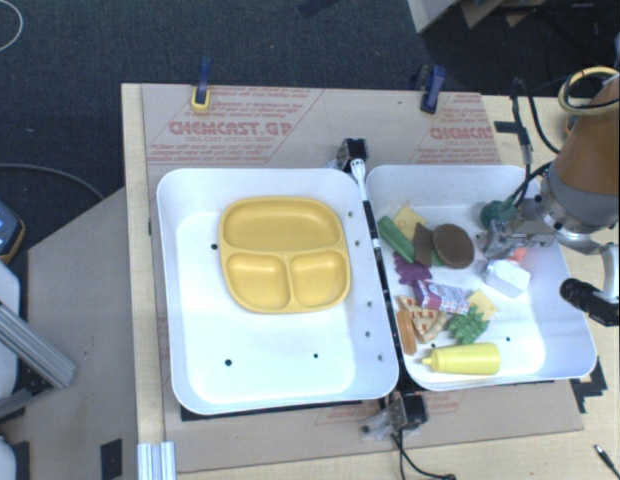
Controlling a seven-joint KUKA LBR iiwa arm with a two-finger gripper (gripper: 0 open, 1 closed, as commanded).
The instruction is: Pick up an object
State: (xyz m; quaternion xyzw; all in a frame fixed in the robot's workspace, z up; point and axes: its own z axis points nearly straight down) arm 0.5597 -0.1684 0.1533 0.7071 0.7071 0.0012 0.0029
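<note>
Hand (508, 236) low over the right bin (560, 353) beside a brown disc (452, 245) — grip state impossible to tell.

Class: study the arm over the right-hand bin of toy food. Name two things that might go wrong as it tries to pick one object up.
1. The toys in the right bin lie packed together: the brown disc touches its neighbours, so a grab may snag two or push one aside.
2. The gripper hangs near the bin's far wall, above a small white block; a slanted descent might nudge the block away.

Yellow three-compartment tray (285, 252) lies in the left bin (180, 298); blue clamps (431, 88) grip the board (140, 188).
</note>
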